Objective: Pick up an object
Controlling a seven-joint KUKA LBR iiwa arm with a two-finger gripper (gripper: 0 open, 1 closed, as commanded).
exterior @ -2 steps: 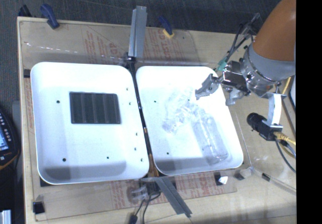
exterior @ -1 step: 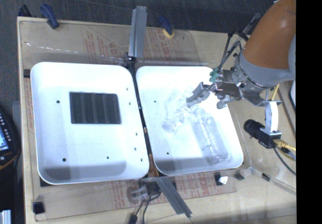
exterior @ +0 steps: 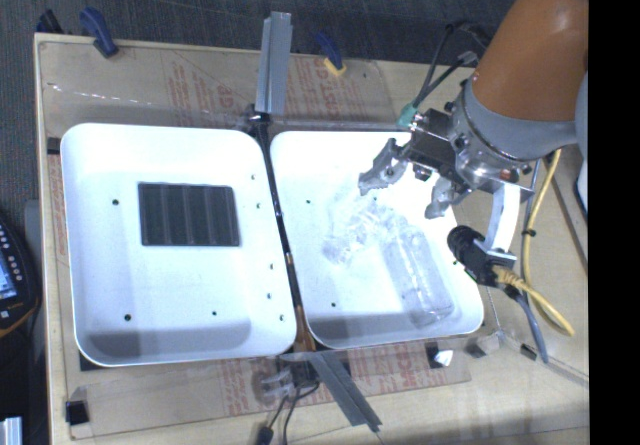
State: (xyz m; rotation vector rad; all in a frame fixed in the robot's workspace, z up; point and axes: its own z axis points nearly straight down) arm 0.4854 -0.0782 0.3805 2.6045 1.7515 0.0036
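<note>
Orange band [exterior: 535, 28] of the arm sits nearest the lens, upper right, with the wrist below it over the right bin [exterior: 300, 183]. Gripper [exterior: 410, 188] hangs above the bin's upper right part, fingers [exterior: 378, 173] spread wide, nothing between them.

Targets: a clear bottle [exterior: 418, 278] lies on its side in the lower right of that bin, long axis running from upper left to lower right. Just beside it, up and left, a crumpled clear piece [exterior: 350, 228] — possibly plastic wrap or a second container; glare on white makes its outline hard to read. Left bin [exterior: 90, 163] carries only a dark ribbed panel [exterior: 188, 214].

Step in hand, as judged: approach, pre-grasp. To do it well — bring the open fingers down over the bottle's mid-body, straddling it across the short axis, not along its length. Rotate the wrist so the fingers stand square to the bottle. Smooth round plastic is likely to squirt sideways if caught off-centre. Keep clear of the bin's right wall.
</note>
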